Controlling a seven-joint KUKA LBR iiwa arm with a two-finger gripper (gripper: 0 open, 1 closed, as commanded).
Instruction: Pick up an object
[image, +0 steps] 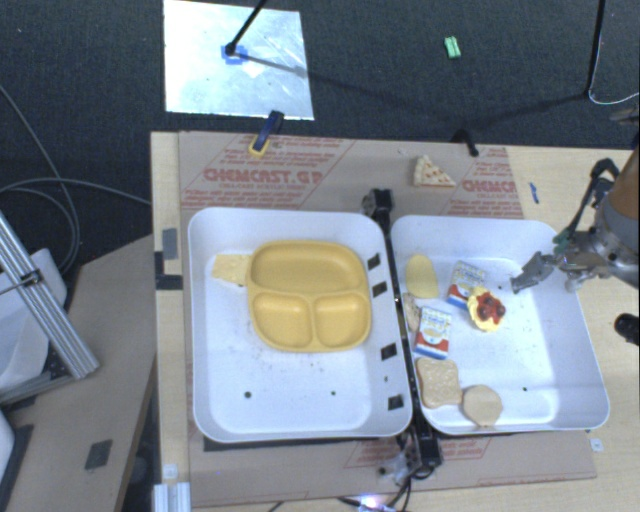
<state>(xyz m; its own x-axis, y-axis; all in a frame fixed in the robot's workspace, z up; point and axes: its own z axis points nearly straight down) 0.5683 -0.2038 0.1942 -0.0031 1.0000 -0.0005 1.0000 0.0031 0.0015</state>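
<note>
**Claw over the right bin, nothing gripped**

Dark carpet surrounds a cardboard-topped desk (330, 165) carrying two white bins side by side. Arm enters from 3 o'clock. Claw (527, 277) hangs above the right bin (560, 380), toward its 3 o'clock wall; whether the tips are spread or pressed together cannot be told at this size. Nothing visible between them.

Working outward from the claw:
- Nearest, at its 9 o'clock: red-and-yellow toy food (487, 309), touching a small printed packet (465, 280).
- Further toward 8 o'clock: a second blue-and-red packet (432, 334), flat.
- Pale yellow piece (422, 275) near the bin's 11 o'clock corner.
- Bread slice (438, 381) and round cracker (482, 404) side by side, near the 6 o'clock wall.
- Left bin (215, 400) holds a yellow divided tray (307, 295) with a pale slab (231, 268) just beside its 9 o'clock edge.
- Wedge of toy food (433, 172) on the desk, outside the bins at 12 o'clock.

Judgement: still the approach stage. The red-and-yellow piece looks the best target, being closest and lumpy enough to pinch. Centre over it, come straight down, and keep clear of the adjoining packet. Flat pieces likely slip.
</note>
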